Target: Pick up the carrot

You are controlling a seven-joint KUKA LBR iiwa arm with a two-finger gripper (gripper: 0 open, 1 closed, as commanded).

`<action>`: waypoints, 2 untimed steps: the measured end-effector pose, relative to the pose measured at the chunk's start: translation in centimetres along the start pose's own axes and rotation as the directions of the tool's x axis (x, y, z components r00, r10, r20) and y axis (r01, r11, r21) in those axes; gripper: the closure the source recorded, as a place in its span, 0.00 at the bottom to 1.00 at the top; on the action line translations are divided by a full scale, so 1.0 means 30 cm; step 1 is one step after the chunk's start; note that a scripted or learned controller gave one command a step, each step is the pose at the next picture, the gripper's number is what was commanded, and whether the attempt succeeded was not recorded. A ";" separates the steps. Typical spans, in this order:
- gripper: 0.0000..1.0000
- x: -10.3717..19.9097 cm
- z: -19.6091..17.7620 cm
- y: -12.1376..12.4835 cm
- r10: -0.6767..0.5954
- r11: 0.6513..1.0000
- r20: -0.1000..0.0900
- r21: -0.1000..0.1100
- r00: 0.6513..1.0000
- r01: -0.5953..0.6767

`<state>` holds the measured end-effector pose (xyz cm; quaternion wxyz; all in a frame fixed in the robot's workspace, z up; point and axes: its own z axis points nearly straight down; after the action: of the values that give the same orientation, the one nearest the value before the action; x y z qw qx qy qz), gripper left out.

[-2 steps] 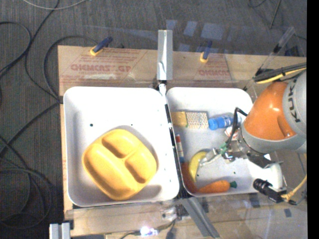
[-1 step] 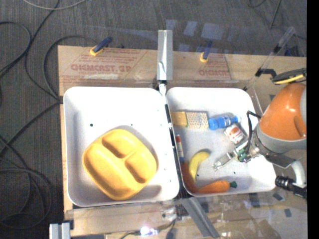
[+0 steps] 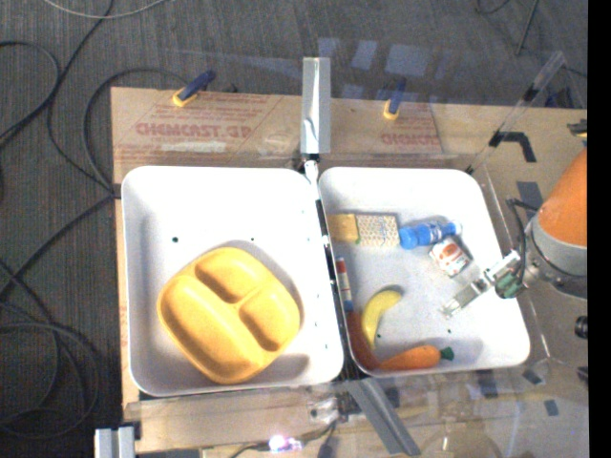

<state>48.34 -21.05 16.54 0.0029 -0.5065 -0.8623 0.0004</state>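
The hand [image 3: 466, 299] hangs over the right side of the right bin [image 3: 496, 218], its thin fingers [image 3: 456, 304] apart and grasping nothing. The carrot [image 3: 412, 358] lies near the bin's front wall, green end toward the arm, just below the banana [image 3: 378, 310]. A good pick would likely lower the hand across the carrot's middle, clear of the banana and the wall. Further back lie a blue bottle [image 3: 426, 233], a small can [image 3: 449, 255] and a sponge [image 3: 364, 229]. A yellow divided plate [image 3: 231, 313] occupies the left bin [image 3: 143, 218].
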 end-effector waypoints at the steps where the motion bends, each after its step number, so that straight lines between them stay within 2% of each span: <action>1: 0.00 0.203 0.097 0.113 -0.174 0.985 -0.001 0.001 0.985 0.174; 2: 0.00 0.200 0.262 0.119 -0.307 0.952 0.005 -0.003 0.952 0.307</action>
<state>48.49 -14.07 8.70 -0.0001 -0.3662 -0.9305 -0.0003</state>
